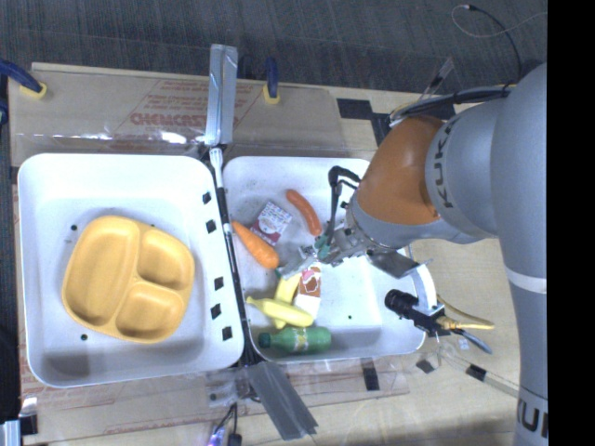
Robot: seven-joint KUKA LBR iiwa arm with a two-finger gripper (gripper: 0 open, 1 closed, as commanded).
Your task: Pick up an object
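My gripper (322, 247) is low in the middle of the right bin (358, 319). A small red and white carton (310, 282) lies just below it. A red and white packet (273, 218) sits to its upper left, with an orange sausage (303, 211) beside that. A carrot (256, 245) lies at the left of the bin. Toward the front are a yellow banana (279, 311), a yellow wedge (287, 289) and a green bottle (295, 340). The wrist hides whatever lies directly under it.
The left bin (46, 203) holds a yellow divided plate (128, 276). A divider with black clips (223, 277) runs between the two bins. The grey and orange arm (418, 184) covers the right bin's right side.
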